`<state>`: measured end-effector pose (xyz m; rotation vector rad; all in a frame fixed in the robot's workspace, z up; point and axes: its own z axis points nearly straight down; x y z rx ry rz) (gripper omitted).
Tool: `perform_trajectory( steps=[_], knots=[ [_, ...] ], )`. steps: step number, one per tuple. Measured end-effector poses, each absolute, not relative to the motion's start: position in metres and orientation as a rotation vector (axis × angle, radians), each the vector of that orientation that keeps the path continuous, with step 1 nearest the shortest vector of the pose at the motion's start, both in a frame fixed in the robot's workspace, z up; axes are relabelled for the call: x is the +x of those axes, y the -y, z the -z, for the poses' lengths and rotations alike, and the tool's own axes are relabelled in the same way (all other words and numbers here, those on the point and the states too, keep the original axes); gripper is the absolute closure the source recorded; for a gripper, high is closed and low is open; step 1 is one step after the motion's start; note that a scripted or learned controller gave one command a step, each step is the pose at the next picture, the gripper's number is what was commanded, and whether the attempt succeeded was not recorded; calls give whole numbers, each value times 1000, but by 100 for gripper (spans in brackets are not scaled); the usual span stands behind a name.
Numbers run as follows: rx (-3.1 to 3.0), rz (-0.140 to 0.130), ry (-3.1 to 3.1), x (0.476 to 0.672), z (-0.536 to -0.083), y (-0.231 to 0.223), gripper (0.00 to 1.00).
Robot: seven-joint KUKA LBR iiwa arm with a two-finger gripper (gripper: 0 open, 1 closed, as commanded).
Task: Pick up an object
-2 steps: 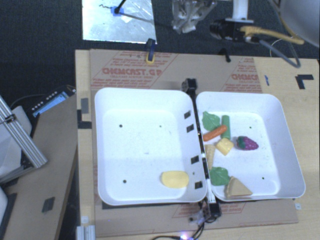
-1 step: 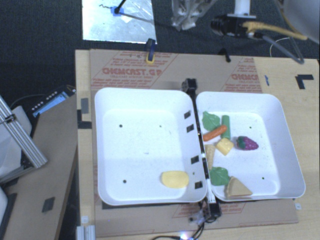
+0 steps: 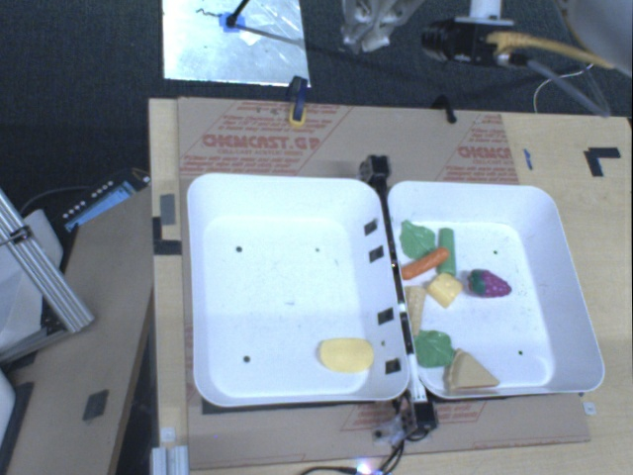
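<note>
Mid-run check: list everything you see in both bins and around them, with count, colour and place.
Left bin: 1, white, left half of bench.
Right bin: 1, white, beside it.
Yellow piece: 1, yellow, left bin, near front right corner.
Green leafy pieces: 2, green, right bin; one at back left, one at front left.
Green stick: 1, green, right bin, back left.
Carrot: 1, orange, across the stick.
Yellow block: 1, yellow, right bin centre-left.
Grapes: 1, purple, right of the block.
Tan wedges: 2, tan, right bin's left and front.
Gripper: 1, grey, above the bench's far edge.
</note>
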<state>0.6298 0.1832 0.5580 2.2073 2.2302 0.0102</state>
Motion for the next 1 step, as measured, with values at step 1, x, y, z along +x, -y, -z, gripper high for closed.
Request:
perform_trajectory(
  steps=[1],
  knots=[
    [2221, 18, -2230, 634, -309, -207, 100]
  ],
)
